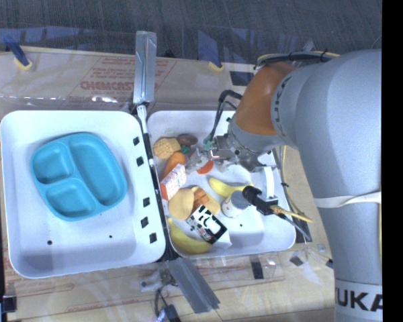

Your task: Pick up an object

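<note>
Jaws: my gripper point(213, 151) hangs low in the right bin point(255, 237), opening unreadable. Just beside it: small orange-red piece point(205, 167). Beyond that: curved yellow banana point(223, 187).

Blue tray point(79, 174) in white bin point(20, 247); yellow banana point(223, 187); grey, orange-banded arm point(309, 106).

A heap of small toy foods and oddments is gathered in the right bin point(188, 121), mostly against its left wall. A round tan cookie point(164, 146) and a brown lump point(187, 139) are seen at the far end, with an orange carrot point(175, 161) and a red-and-white packet point(173, 180) just below them. Nearer the front, a yellow banana point(221, 186), a small white bottle point(232, 205) with a dark cap, a bread-coloured piece point(182, 202) and a black-and-white box point(207, 224) are laid touching one another, over a second banana point(188, 244).
</note>
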You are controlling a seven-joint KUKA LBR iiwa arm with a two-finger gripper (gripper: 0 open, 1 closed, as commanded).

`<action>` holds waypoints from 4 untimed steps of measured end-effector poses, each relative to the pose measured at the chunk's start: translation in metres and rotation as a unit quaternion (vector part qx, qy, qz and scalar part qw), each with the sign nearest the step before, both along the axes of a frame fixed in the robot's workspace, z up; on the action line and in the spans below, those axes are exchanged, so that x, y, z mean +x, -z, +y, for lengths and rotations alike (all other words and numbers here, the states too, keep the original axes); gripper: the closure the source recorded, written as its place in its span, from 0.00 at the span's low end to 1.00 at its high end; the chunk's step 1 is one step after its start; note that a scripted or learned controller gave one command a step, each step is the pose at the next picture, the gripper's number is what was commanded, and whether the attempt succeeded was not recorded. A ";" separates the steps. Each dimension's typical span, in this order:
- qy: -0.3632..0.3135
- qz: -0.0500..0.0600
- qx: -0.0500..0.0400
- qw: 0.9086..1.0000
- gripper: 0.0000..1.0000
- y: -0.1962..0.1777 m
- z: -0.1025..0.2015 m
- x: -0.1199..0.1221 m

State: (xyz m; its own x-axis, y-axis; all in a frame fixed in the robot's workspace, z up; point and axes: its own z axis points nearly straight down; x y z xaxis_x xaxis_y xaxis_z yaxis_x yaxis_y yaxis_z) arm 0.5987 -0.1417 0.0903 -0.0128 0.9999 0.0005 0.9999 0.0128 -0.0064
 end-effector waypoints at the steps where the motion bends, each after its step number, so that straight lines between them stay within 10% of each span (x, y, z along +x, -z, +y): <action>1: -0.002 0.000 0.000 1.000 1.00 -0.011 0.000 0.001; 2: -0.002 0.000 0.000 1.000 0.00 -0.010 0.000 0.001; 3: -0.087 -0.003 0.000 0.996 0.00 -0.002 -0.018 0.050; 4: -0.041 -0.002 0.000 0.999 0.00 -0.026 0.010 0.017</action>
State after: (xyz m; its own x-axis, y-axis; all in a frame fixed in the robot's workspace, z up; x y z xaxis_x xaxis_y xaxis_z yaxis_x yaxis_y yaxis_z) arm 0.6158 -0.1313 0.1166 -0.0944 0.9955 0.0012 0.9955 0.0944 -0.0022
